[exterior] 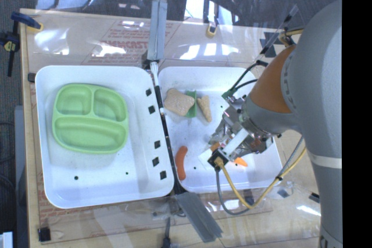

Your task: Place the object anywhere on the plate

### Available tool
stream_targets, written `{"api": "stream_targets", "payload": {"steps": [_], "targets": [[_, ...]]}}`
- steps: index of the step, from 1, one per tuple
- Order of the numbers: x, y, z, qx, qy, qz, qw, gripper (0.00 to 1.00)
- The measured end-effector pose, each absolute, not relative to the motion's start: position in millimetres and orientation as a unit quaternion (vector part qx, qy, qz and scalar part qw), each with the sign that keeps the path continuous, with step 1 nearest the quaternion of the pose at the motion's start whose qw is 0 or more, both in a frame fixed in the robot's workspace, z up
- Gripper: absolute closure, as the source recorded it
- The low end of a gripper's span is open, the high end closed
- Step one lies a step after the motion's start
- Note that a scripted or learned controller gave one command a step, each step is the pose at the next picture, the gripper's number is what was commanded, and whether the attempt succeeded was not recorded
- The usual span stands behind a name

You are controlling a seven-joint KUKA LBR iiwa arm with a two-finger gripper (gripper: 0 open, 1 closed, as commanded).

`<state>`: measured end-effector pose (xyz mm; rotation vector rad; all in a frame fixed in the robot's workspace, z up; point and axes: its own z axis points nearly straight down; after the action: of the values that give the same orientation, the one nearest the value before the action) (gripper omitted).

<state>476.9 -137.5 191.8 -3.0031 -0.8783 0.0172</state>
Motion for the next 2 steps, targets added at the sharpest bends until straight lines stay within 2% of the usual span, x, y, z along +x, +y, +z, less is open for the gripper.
{"api": "stream_targets", "payload": {"steps": [1,2], "targets": [[497.0,-55,254,-0.964,-0.267,0.003,0.002,1.0],[573.5,5,225,-0.943,-0.332,0.0054,0.002,1.0]]}}
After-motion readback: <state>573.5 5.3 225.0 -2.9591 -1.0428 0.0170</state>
